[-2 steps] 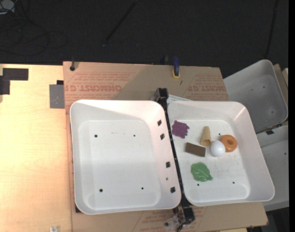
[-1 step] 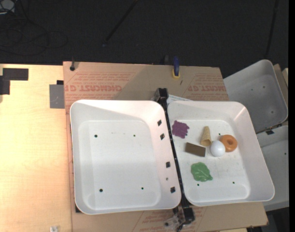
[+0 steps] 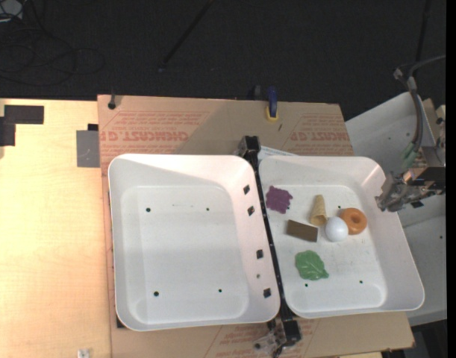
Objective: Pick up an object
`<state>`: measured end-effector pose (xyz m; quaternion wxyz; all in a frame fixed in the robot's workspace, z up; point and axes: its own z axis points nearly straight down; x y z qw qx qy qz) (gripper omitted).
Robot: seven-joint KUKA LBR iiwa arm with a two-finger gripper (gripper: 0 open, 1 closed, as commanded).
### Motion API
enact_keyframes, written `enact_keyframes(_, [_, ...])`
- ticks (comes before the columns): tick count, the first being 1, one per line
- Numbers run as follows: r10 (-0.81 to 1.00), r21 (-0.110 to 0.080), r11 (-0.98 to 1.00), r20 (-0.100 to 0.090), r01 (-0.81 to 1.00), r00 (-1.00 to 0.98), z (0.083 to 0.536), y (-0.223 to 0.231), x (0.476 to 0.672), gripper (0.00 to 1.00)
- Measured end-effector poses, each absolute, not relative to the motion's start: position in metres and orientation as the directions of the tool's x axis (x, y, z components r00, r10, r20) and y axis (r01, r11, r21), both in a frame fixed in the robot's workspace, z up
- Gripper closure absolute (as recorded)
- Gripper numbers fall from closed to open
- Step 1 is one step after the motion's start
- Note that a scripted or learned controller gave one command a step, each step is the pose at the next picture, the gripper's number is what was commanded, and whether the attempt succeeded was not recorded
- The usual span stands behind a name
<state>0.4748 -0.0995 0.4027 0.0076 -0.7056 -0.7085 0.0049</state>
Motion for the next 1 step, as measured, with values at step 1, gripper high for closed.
enact_keyframes(1, [1.0,0.01,-0.002,-0.004,1.0,0.002,0.5226,-0.138,0.4761,1.0])
